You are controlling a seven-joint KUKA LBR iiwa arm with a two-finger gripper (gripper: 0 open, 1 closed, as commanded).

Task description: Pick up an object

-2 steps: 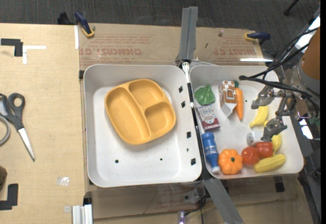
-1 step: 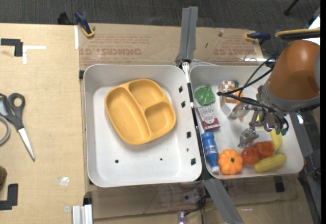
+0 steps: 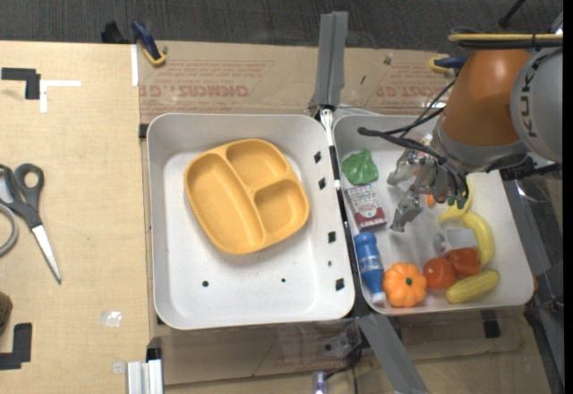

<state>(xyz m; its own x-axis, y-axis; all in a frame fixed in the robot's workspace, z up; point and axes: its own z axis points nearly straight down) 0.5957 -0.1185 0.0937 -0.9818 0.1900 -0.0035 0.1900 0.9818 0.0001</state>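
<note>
The gripper (image 3: 414, 202) hangs low in the right bin (image 3: 514, 231) with nothing between its fingers; whether they are spread cannot be told. Around it lie a banana (image 3: 480, 233), tomato (image 3: 440, 272), pumpkin (image 3: 405, 285) and blue bottle (image 3: 368, 261). A yellow divided plate (image 3: 246, 195) sits in the left bin (image 3: 170, 231).

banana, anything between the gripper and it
Nothing visible. The gripper hangs over bare floor of the right bin, with the banana just to its right and no object lying between them.
</note>
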